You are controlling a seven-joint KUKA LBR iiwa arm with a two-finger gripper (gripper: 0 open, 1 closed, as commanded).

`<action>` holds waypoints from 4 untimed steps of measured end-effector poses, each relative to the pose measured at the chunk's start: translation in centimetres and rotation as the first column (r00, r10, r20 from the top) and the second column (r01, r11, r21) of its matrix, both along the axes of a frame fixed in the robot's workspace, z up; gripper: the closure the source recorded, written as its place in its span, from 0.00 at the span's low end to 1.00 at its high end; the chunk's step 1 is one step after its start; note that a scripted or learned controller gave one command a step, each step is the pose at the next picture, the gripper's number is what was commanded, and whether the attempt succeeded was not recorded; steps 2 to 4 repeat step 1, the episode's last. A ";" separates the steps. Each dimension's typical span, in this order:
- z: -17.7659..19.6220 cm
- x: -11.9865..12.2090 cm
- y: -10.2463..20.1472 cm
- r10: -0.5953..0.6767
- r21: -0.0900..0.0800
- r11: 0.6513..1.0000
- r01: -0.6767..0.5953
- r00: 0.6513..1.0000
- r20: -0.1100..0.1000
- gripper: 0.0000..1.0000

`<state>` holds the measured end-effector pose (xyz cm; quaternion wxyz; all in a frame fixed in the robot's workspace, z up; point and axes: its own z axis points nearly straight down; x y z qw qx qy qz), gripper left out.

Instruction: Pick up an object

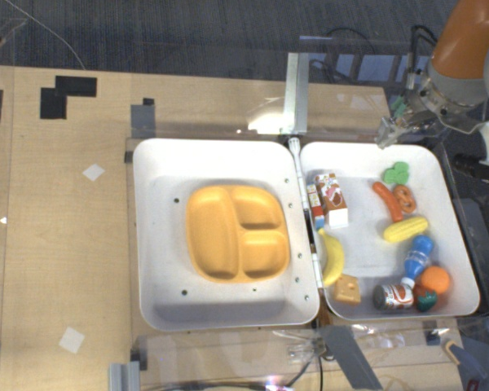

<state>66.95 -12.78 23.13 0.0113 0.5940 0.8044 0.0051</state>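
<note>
Camera view: your hand [389, 130] hangs at the far right corner of the right bin [448, 187], above the rim; you cannot tell how it is set. Left bin [151, 243] carries a yellow divided tray [235, 233]. Right bin: a small carton [329, 199] by the divider, banana [333, 257] below it, a cracker [348, 289], can [392, 296], orange [434, 281], blue bottle [418, 257], corn cob [405, 230], sausage [389, 200], green piece [397, 172]. All lie loose, apart from your hand.
</note>
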 end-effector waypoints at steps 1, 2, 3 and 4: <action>-0.1 0.0 0.0 0.001 0.000 1.000 -0.001 1.000 -0.001 0.00; -0.1 0.0 0.0 0.001 0.000 1.000 -0.001 1.000 -0.001 0.00; -0.1 0.0 0.0 0.001 0.000 1.000 -0.001 1.000 -0.001 0.00; -0.1 0.0 0.0 0.001 0.000 1.000 -0.001 1.000 -0.001 0.00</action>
